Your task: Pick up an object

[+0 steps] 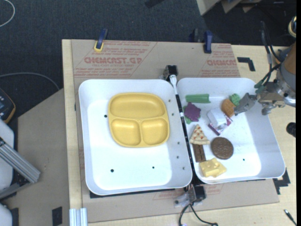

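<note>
**Gripper low over the right bin's food pile**

Two shallow white plastic bins sit side by side on the bench. The left bin (94,140) bears one yellow three-compartment plastic plate (138,118). The right bin (265,145) holds eight small toy foods: a green cylinder (197,98), a purple lumpy piece (192,112), an orange bread-like piece with a green leafy bit (229,105), a white-and-pink packet (217,120), a pizza slice (198,135), a brown chocolate bar (199,152), a round brown cookie (222,148) and a yellow cheese wedge (213,167).

The grey two-finger gripper (246,103) reaches in from the right, just beside the orange piece; nothing is seen between its fingers, and whether they are spread or closed cannot be told. The packet lies near, below the orange piece.
</note>
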Controlling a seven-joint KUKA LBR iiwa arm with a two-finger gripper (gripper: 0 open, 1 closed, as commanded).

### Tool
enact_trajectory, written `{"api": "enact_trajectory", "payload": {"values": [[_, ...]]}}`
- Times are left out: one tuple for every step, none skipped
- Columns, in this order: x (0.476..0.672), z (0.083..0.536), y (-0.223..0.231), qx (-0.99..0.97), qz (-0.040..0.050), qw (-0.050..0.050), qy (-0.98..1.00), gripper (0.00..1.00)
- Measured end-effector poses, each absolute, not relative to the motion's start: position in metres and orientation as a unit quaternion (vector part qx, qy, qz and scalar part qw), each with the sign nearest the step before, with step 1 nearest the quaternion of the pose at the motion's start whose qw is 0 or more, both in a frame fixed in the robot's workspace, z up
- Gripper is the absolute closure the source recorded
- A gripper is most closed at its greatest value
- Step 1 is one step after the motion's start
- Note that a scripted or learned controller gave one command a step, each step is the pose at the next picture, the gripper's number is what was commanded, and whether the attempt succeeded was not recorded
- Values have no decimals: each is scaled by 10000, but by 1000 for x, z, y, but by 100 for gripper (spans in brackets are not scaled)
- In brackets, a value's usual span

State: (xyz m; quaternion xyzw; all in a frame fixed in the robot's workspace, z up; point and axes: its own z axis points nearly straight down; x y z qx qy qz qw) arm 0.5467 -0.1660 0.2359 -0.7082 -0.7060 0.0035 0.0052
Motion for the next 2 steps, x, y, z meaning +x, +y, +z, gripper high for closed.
{"api": "enact_trajectory", "payload": {"values": [[549,243,-166,-7071,-1,-3,-7071,0],[549,181,-158,-7071,15,36,-7071,0]]}}
